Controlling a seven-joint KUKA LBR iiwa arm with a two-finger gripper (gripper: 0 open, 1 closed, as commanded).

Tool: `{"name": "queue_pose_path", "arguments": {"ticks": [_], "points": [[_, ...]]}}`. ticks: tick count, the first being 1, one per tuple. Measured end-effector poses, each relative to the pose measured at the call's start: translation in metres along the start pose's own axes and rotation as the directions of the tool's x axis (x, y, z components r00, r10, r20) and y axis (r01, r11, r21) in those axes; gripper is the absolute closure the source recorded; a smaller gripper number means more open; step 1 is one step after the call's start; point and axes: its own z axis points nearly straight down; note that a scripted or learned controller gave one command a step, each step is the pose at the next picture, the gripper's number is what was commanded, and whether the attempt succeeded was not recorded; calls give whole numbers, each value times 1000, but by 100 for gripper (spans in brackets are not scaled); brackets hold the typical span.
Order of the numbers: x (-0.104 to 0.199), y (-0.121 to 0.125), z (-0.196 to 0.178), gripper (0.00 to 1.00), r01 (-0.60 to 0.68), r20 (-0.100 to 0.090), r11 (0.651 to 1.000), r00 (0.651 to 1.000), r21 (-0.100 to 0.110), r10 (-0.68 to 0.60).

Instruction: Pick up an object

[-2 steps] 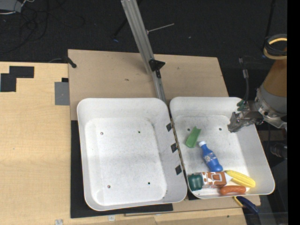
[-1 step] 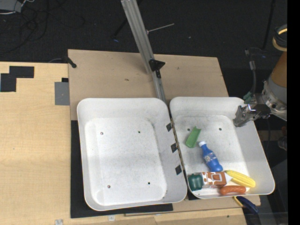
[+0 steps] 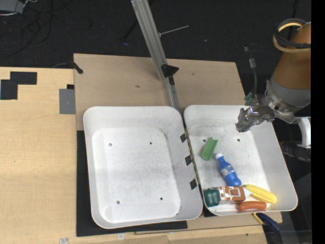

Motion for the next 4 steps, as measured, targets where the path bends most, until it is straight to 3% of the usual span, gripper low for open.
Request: {"name": "queue_pose_path", "arguments": {"ticks": [2,4], "points": [[97,25,1,100,0,0,1000,1000,1,0],[202,59,43,100,-1,1,1000,1000,2,1]]}}
